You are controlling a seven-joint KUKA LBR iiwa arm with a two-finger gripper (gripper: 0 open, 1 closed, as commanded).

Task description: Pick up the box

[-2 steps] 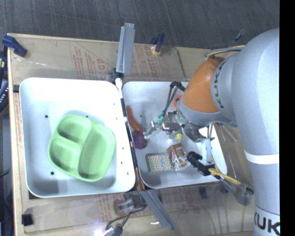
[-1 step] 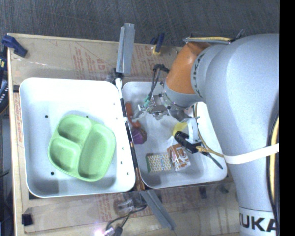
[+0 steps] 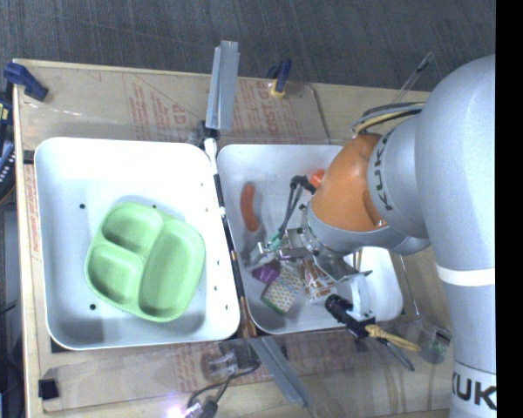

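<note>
While the grey arm (image 3: 444, 172) reaches in from the right, its orange band (image 3: 349, 190) hangs over the right bin (image 3: 235, 159), and the pincer (image 3: 283, 249) is down low among the clutter there. I can't tell how wide it stands or whether it has anything; the wrist hides too much. Just below and touching that spot lies what looks like the box (image 3: 281, 293), a small patterned pack, tilted, resting on the bin floor next to a purple scrap (image 3: 265, 273). Up the bin, well apart from it, an orange sausage-shaped piece (image 3: 249, 205) lies beside the dividing wall. Over in the left bin (image 3: 61, 164) sits a green divided tray (image 3: 146, 261), flat, slightly turned. Both bins rest side by side on the bench (image 3: 139, 94), with blue clamps (image 3: 281, 75) at the far edge.
</note>
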